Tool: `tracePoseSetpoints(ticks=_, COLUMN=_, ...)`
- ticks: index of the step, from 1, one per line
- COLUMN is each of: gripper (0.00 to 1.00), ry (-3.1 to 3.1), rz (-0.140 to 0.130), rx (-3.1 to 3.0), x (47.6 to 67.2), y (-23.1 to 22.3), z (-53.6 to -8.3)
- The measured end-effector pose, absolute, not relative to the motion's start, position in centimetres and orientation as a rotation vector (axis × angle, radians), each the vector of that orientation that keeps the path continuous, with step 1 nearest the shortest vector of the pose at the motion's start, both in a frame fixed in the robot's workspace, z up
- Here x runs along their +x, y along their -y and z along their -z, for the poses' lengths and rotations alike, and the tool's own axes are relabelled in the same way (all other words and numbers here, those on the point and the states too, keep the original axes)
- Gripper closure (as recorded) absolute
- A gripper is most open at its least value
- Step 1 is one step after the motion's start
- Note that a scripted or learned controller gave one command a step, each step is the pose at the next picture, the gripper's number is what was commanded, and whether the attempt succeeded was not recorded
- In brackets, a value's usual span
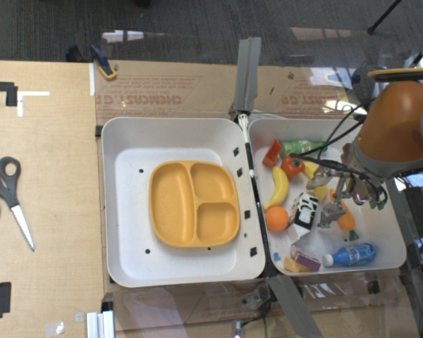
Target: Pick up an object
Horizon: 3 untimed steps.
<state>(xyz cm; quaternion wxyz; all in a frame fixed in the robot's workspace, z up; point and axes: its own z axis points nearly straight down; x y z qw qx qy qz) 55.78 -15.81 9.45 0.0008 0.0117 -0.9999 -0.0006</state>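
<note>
The right bin [385, 232] holds several small objects: a banana [278, 187], an orange [276, 219], a red tomato-like piece [292, 166], a green packet [301, 146], a black-and-white toy [307, 210], a blue bottle [352, 255] and a purple item [304, 260]. My gripper [333, 206] hangs low over the middle of this bin. It is just right of the black-and-white toy and beside a small orange ball [346, 222]. The wrist and its cables hide what lies directly under it. I see nothing lifted off the bin floor.
The left bin [120, 210] bears a yellow divided plate [194, 204]. A grey divider bar [248, 76] stands between the bins at the back. Scissors [13, 196] lie on the bench at far left. Flat cardboard [169, 90] lies behind the bins.
</note>
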Motion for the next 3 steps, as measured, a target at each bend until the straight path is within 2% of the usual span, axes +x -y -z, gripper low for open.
tracePoseSetpoints(ticks=1, gripper=1.0, ry=3.139, rz=0.002, rx=0.041, x=55.9, y=15.7, z=-10.1)
tracePoseSetpoints(ticks=2, gripper=0.0, ry=3.138, rz=0.002, rx=0.04, x=55.9, y=15.7, z=-10.1)
tracePoseSetpoints(ticks=3, gripper=0.0, ry=3.141, rz=0.001, rx=0.035, x=51.4, y=21.4, z=-9.0)
